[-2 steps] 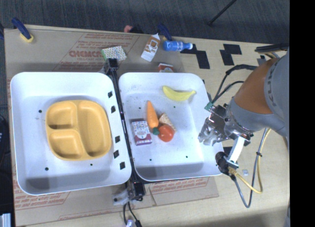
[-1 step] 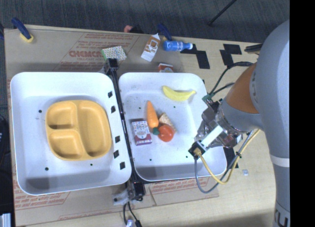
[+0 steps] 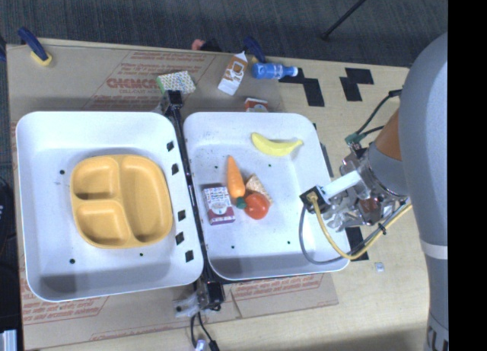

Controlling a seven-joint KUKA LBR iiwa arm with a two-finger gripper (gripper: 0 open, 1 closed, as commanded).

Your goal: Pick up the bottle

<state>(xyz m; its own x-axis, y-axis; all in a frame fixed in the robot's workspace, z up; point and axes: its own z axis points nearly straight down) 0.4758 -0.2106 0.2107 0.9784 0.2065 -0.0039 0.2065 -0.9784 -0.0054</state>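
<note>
The bottle [image 3: 274, 71] is small and blue, lying on its side on the cardboard behind the right bin [image 3: 304, 262], outside both bins. My gripper [image 3: 356, 214] hangs over the right rim of the right bin, well to the front right of the bottle. Nothing shows between the gripper and the bottle, and nothing shows held in the gripper.
The right bin holds a banana [image 3: 275, 144], a carrot [image 3: 235, 177], a tomato [image 3: 257, 205], a red-and-white packet [image 3: 218, 204] and a cracker. A yellow divided plate [image 3: 122, 199] sits in the left bin [image 3: 38, 159]. A small carton [image 3: 232, 74] and a green packet [image 3: 176, 81] lie near the bottle.
</note>
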